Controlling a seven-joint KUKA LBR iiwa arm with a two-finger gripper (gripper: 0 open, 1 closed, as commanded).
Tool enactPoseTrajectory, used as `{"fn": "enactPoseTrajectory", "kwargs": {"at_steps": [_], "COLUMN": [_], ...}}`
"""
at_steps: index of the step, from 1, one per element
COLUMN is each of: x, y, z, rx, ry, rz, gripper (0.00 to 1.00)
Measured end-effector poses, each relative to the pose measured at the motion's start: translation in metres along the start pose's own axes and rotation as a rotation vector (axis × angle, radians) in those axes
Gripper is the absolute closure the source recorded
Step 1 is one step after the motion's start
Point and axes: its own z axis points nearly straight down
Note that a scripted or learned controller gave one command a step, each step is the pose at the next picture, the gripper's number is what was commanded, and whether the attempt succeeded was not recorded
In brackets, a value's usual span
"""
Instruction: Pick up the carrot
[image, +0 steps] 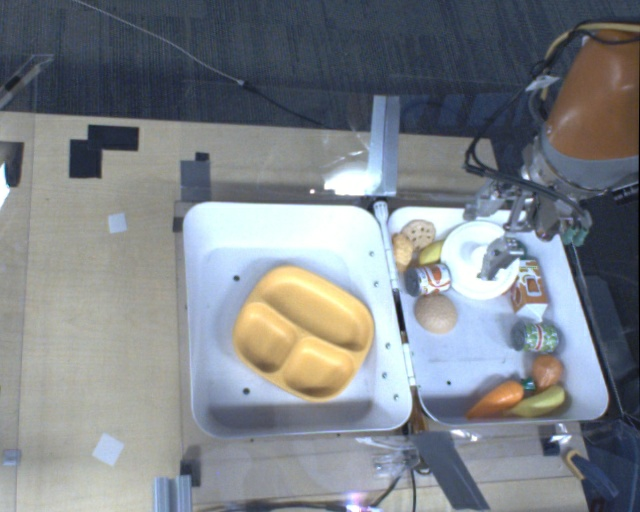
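Two bins are being viewed; the carrot (497, 399) is lying in the right bin (590, 335), at the near edge, touching a yellow-green fruit (540, 402). The gripper (500, 258) is being held over the white plate (470, 285), well apart from the carrot; its state cannot be told. Rigid, light, slick plastic is being assumed, so the thicker middle is being favoured, jaws across the width.

carrot (497, 398) hemmed by pear (540, 402), bin wall (590, 412)

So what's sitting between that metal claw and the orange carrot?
In the camera view, between the gripper and the orange carrot lie the white round plate's rim and bare white bin floor.
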Motion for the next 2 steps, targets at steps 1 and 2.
{"fn": "enactPoseTrajectory", "kwargs": {"at_steps": [1,2], "x": [0.06,0.119], "y": [0.019,0.006], "z": [0.058,0.117], "rx": [-0.001,0.0], "ry": [0.003,0.005], "rz": [0.14,0.029], "gripper": [0.0,0.0]}}
